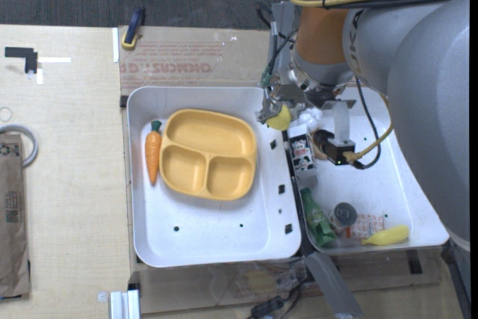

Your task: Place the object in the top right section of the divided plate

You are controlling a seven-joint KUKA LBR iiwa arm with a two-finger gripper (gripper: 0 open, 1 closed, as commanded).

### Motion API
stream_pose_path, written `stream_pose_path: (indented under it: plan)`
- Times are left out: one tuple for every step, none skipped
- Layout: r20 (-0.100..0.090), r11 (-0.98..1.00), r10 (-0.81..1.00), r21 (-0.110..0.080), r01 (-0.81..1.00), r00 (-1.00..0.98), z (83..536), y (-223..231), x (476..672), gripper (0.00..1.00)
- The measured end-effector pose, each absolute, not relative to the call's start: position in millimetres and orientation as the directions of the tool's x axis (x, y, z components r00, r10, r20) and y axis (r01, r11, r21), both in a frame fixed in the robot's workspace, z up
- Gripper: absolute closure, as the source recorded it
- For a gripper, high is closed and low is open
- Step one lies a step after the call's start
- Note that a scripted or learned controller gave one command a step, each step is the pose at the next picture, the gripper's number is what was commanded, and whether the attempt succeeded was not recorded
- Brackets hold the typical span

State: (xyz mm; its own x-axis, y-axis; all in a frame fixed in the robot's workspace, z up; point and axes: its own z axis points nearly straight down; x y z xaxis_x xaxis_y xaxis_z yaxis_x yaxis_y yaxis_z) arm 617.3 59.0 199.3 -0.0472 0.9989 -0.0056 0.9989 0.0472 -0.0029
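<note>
The yellow divided plate [209, 132] lies in the left bin [202, 235], with one wide section at the back and two smaller ones toward the front. My gripper [277, 114] hangs over the ridge between the two bins, just right of the plate's back right corner. A small round yellow object [279, 119] sits between its fingers. The wrist and its cables hide the upper part of the fingers.
An orange toy carrot [153, 152] lies along the plate's left side. The right bin [399, 183] holds a small printed carton [301, 153], a green bottle [317, 219], a round can [343, 215] and a yellow banana-like piece [387, 236].
</note>
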Motion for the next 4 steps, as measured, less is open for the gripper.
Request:
stream_pose_path:
  plan:
    - [-0.003, -0.042, 0.999, -0.002, 0.999, 0.042, 229, 83, 602.0, 1.0]
    - [0.003, 0.038, 0.999, 0.002, 0.999, -0.038, 104, 124, 544.2, 1.0]
    - [-0.014, 0.062, 0.998, -0.01, 0.998, -0.062, 107, 181, 546.4, 1.0]
    - [-0.002, 0.218, 0.976, -0.002, 0.976, -0.218, 165, 222, 545.6, 1.0]
